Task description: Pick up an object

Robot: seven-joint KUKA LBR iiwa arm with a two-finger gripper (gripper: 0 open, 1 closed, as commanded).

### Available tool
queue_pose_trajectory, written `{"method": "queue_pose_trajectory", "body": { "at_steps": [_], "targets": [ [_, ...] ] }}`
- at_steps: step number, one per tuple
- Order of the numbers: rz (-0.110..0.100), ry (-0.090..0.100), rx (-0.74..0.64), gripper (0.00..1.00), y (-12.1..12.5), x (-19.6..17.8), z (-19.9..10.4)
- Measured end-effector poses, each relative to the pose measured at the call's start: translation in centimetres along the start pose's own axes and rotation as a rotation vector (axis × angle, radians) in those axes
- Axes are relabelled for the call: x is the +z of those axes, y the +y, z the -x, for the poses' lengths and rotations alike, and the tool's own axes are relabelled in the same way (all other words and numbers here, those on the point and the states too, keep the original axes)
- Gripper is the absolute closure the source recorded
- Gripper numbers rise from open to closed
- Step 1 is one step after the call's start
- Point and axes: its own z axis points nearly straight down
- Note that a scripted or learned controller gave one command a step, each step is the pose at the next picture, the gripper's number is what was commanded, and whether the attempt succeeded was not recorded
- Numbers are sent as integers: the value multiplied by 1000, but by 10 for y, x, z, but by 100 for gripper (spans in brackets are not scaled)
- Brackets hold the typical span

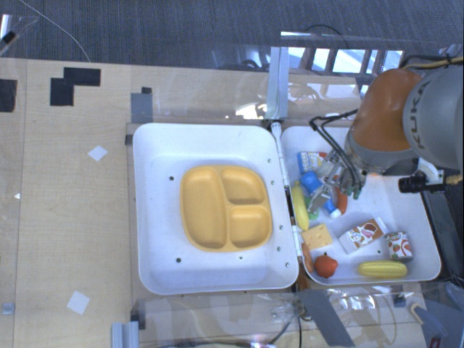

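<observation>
Whether the jaws are apart or together cannot be told; the gripper [328, 189] hangs low in the right bin [417, 216], right of centre in the frame. A blue object [312, 182] lies just left of it, touching or nearly so.

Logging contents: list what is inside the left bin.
Inside the left bin lies one yellow divided tray, its three compartments bare. Whatever the tray covers cannot be seen.
</observation>
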Motion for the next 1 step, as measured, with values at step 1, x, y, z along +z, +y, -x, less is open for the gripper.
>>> {"method": "queue_pose_trajectory", "body": {
  "at_steps": [1],
  "targets": [
    [3,-9,-7,100,3,-13,2]
  ]
}}
